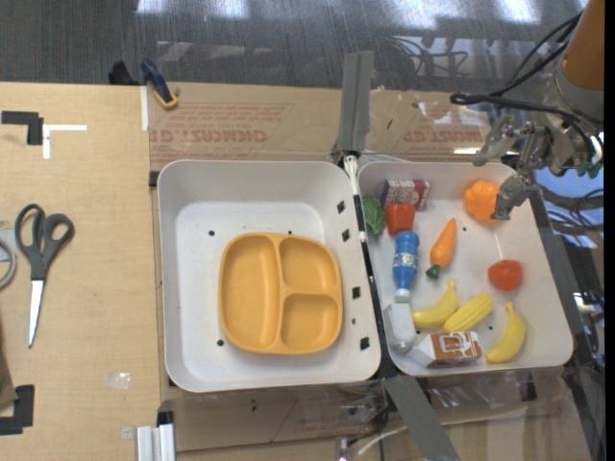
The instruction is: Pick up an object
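1. The two white bins sit side by side on the bench, sharing a middle wall. The left bin (183, 286) carries a yellow divided plate (282, 292) lying flat near its centre; it looks set out as a receiving place.

2. The right bin (557, 305) holds the loose stock, so any pick is to be made there. Along its left wall: a blue-and-white bottle (405, 262) lying lengthwise, a red and green vegetable piece (392, 217) above it and a small carton (406, 193) at the far left corner.

3. Mid-bin lies a carrot (442, 246). At the near edge rest a banana (435, 308), a corn cob (469, 311), a second banana (509, 335) and a flat brown packet (454, 348). A red tomato (504, 275) sits toward the right wall.

4. An orange fruit (480, 201) lies at the far right corner, apart from the rest, which makes it the likeliest target.

5. The gripper (502, 209) hangs at that corner, its tip just beside the orange fruit on the right. I cannot tell whether it touches.

6. Finger state: cannot be judged from here; nothing is seen clamped.

7. Scissors (38, 248) lie on the bench, near its left edge, well away from the work.
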`<state>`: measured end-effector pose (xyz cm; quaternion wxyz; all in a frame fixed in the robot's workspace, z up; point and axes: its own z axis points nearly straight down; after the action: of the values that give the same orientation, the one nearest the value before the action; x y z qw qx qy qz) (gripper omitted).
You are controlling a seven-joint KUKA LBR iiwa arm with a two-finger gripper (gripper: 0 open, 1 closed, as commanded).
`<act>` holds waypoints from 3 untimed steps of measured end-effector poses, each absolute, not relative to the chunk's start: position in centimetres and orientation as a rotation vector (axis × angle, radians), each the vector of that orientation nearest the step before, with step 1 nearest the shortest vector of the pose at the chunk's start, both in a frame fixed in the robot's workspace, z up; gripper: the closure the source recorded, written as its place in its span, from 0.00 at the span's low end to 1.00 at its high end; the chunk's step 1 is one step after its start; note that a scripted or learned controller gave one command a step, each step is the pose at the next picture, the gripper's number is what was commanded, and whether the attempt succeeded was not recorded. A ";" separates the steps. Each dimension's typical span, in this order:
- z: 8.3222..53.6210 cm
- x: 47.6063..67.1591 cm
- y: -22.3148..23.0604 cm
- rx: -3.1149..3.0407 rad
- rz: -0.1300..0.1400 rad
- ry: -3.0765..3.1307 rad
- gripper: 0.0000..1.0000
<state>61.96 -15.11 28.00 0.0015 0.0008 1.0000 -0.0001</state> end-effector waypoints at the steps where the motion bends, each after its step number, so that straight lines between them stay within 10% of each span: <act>1: 12.7 60.8 -13.5 -0.271 -0.001 3.127 0.00; 2: 9.4 61.3 -11.6 -0.237 -0.001 3.128 0.00; 3: 9.4 56.0 -19.0 0.022 -0.001 3.136 0.00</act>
<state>56.00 -18.96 9.42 0.0028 0.0069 1.0000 -0.0005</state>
